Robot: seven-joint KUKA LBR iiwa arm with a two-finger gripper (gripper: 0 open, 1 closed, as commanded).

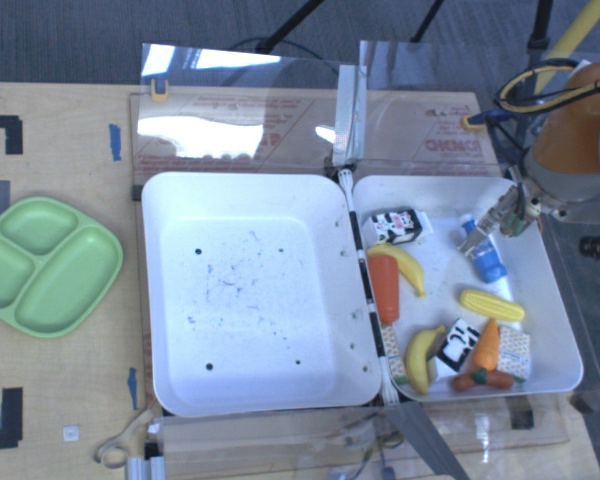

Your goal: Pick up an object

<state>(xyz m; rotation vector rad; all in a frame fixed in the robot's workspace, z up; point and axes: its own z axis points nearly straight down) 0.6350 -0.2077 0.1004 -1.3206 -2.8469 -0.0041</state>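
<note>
The right bin (555,298) holds several toy items: a blue bottle (485,256), a black-and-white carton (395,226), a banana (410,266), an orange-red stick (384,288), a yellow corn cob (492,304), a second banana (420,356), a black-and-white box (460,343) and an orange carrot (487,346). My gripper (502,218) hangs low over the bin's upper right part, right at the top end of the blue bottle. Whether it touches the bottle is not clear from this angle.
The left bin (245,288) lies beside the right one, with a hinged divider (365,268) between them. A green sectioned plate (45,265) rests on the bench at far left. Clear plastic walls (350,118) stand behind both bins.
</note>
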